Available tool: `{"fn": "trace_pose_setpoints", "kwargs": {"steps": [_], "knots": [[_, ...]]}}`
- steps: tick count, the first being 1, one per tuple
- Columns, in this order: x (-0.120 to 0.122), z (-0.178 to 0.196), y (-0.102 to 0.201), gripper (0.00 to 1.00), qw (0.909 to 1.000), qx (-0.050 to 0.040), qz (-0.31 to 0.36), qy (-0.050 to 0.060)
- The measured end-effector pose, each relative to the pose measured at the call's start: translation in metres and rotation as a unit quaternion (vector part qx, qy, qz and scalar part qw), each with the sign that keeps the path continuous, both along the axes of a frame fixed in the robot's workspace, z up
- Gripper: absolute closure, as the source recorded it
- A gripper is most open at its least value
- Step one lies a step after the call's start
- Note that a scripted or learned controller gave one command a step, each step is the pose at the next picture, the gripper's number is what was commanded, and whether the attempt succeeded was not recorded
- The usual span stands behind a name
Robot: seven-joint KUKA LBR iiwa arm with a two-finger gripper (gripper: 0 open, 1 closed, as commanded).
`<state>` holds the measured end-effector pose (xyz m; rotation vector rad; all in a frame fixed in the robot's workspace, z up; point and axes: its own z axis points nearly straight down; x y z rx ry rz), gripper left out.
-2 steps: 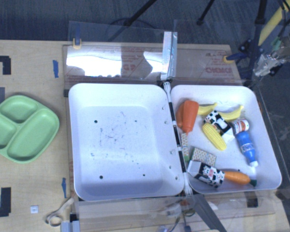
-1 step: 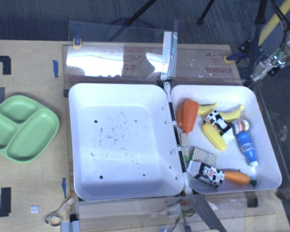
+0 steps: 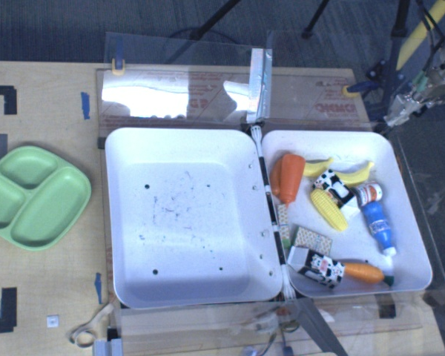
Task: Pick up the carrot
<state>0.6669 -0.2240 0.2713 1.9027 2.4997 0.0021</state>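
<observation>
Down at the 5 o'clock corner of the right bin [image 3: 409,221] lies the carrot [image 3: 360,272], against the front wall beside a cow-print box [image 3: 316,265], probably tumbled there. Beyond the 1 o'clock corner hangs the gripper [image 3: 405,110], parked clear; whether spread or pressed together, I cannot tell.

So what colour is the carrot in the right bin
Orange, with a dark green stem end; the carrot shows clearly in the camera view.

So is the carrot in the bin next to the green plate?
No, the carrot lies in the right bin, near its front edge, while the left bin sits beside the green plate.
</observation>
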Motion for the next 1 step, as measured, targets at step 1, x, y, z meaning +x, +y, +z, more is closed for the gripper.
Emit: {"fn": "trace_pose_setpoints", "kwargs": {"steps": [1], "knots": [[0.0014,0.0096,0.0022,1.00,0.9940,-0.0019,0.109,-0.003]]}}
